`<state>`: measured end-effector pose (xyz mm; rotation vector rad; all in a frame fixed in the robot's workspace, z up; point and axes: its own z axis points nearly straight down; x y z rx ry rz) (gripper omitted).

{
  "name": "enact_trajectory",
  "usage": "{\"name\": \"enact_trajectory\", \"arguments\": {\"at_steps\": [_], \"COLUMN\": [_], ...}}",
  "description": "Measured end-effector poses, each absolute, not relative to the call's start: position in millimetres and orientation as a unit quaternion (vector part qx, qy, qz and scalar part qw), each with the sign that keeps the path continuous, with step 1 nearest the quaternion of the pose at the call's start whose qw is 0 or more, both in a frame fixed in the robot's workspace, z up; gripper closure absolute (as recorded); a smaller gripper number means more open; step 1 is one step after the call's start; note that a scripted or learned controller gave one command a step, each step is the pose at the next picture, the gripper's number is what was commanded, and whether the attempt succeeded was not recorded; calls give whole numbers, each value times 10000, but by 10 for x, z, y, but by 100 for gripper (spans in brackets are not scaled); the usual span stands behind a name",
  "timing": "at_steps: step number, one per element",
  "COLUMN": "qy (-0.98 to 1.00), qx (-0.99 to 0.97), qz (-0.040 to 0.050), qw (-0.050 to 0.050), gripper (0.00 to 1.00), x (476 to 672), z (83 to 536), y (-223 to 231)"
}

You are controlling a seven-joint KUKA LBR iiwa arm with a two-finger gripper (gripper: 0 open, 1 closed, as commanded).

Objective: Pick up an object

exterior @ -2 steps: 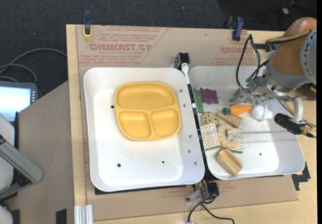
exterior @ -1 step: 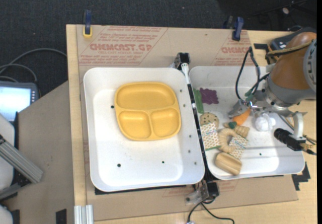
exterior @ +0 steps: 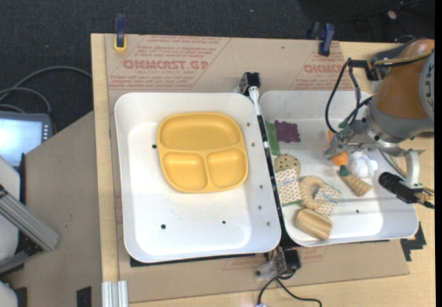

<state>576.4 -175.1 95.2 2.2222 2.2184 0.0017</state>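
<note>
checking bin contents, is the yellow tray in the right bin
No, the yellow tray lies in the left bin.

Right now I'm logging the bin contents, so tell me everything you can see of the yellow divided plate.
The yellow divided plate looks like matte plastic, a rounded rectangle with one long compartment at the far side and two smaller ones nearer the camera. It lies flat, right side up, in the upper middle of the left bin, touching only the bin floor.

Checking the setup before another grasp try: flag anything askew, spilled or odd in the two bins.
Nothing looks spilled or broken. The yellow divided tray lies flat in the left bin, a little askew. The right bin holds a loose jumble: a purple piece, patterned pieces and a tan block.
</note>
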Motion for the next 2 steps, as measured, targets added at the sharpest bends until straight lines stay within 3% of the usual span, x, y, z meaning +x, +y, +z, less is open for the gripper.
{"name": "enact_trajectory", "arguments": {"at_steps": [1, 2], "qy": [7090, 7104], "qx": [7052, 7037], "qz": [-5, 65], "qw": [-25, 53], "gripper": [100, 100], "x": [5611, 6214], "z": [840, 1924], "y": [-897, -201]}}
